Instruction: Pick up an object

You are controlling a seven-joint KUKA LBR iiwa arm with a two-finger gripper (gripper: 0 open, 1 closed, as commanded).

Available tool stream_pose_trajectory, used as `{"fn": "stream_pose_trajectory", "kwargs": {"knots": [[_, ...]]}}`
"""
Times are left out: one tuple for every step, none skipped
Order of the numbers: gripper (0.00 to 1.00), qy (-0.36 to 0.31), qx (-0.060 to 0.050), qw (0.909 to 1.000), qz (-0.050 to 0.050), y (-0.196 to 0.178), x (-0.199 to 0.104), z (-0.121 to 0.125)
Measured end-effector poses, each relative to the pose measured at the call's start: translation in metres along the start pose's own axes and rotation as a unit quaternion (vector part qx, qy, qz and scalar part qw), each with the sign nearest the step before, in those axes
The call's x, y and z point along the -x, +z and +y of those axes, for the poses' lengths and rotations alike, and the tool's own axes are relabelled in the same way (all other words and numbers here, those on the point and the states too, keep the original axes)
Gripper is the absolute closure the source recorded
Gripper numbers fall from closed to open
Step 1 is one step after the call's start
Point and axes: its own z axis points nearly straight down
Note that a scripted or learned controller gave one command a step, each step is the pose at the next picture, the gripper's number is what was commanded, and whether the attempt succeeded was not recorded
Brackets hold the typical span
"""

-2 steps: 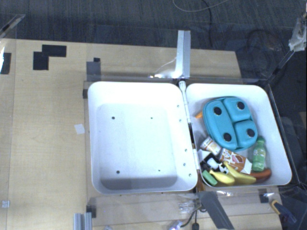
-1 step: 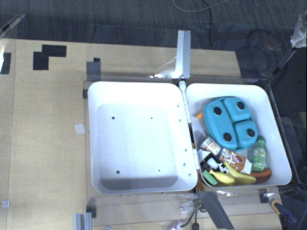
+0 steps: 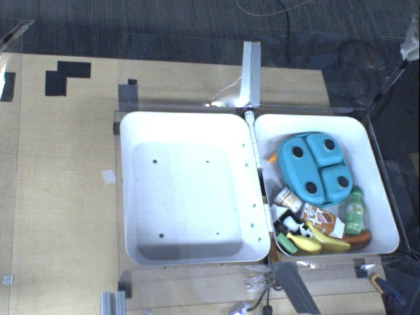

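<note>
right bin (image 3: 374,151): holds all the objects, packed toward its near edge and middle.
teal tray (image 3: 315,166): biggest item, four-compartment plastic piece, lying flat mid-bin, long axis running from far-left to near-right.
banana (image 3: 318,243): at the near edge, long axis roughly parallel to the near wall; touches a red piece (image 3: 357,239) on its right.
green bottle (image 3: 354,210): just right of the tray's near corner, roughly end-on toward the near wall.
small can (image 3: 287,199): left of the pile, against the divider side.
left bin (image 3: 187,186): bare white floor.
gripper: cannot tell state.
approach: arm enters from the right, so the bottle and red piece are likely nearest.
surface: smooth white plastic, shallow walls; pile is tight, little finger clearance near the banana.
room: light wood bench (image 3: 59,195), dark carpet (image 3: 164,12) beyond, loose cable (image 3: 275,5).
</note>
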Motion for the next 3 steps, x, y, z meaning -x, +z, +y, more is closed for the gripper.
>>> {"fn": "stream_pose_trajectory", "kwargs": {"knots": [[1.00,0.127,-0.009,0.9919,0.001,0.085,-0.001,-0.006],[1.00,0.124,-0.007,0.9922,0.002,0.072,-0.003,-0.005],[1.00,0.080,-0.008,0.9968,0.002,0.029,-0.015,-0.010]]}}
